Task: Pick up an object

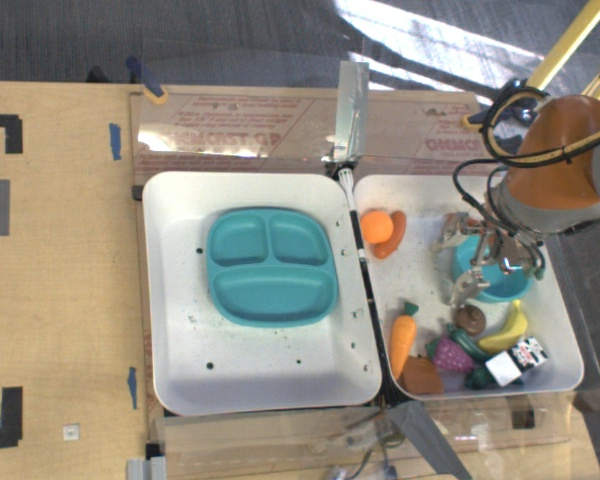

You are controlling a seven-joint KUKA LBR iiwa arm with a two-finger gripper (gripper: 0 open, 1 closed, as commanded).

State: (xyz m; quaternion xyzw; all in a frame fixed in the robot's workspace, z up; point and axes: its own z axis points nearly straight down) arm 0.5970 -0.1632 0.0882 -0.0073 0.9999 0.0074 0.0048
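the carrot (pixel 403 337) lies at the right bin's (pixel 570 353) seven o'clock edge. left of it, a teal divided plate (pixel 271 265) fills the left bin (pixel 170 298). the claw (pixel 477 258), fingers spread, hangs over a teal bowl (pixel 500 283) at three o'clock, gripping nothing; banana (pixel 507 332) lies below.

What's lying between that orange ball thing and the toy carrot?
Nothing: in the camera view, only bare speckled bin floor separates the orange ball from the carrot.

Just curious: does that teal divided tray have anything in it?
Empty. The teal tray lies flat in the left bin, all three compartments bare.
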